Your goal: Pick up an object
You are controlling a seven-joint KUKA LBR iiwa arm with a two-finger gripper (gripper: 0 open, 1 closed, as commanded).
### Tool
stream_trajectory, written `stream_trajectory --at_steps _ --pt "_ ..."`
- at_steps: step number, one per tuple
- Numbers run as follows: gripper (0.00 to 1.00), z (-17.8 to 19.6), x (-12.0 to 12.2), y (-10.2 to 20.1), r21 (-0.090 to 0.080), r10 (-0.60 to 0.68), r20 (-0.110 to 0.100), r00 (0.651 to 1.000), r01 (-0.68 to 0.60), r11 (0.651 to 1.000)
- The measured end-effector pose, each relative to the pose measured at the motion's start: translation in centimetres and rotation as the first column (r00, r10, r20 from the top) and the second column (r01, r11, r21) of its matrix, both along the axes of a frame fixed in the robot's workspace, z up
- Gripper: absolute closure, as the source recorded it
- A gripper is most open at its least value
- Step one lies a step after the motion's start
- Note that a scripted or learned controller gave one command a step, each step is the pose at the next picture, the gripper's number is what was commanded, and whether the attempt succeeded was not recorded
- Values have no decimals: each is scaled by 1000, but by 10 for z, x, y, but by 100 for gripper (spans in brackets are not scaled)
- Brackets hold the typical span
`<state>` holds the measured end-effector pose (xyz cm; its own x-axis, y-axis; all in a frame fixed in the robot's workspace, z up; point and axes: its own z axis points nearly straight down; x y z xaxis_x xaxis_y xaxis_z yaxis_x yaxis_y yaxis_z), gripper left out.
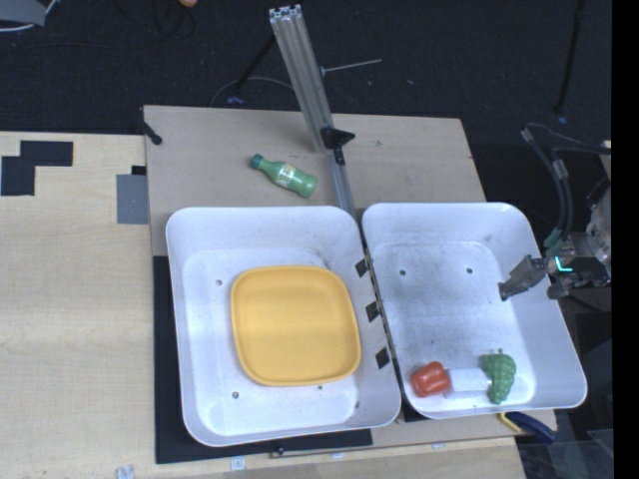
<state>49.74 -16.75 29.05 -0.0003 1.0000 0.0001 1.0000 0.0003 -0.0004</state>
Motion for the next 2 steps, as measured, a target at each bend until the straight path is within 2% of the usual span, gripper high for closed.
stream_trajectory --at_steps 1,2 --pt "0 0 0 0 0 0 0 1000 0 1000" --pt "0 -45 3 -5 1 0 -4 1000 0 1000"
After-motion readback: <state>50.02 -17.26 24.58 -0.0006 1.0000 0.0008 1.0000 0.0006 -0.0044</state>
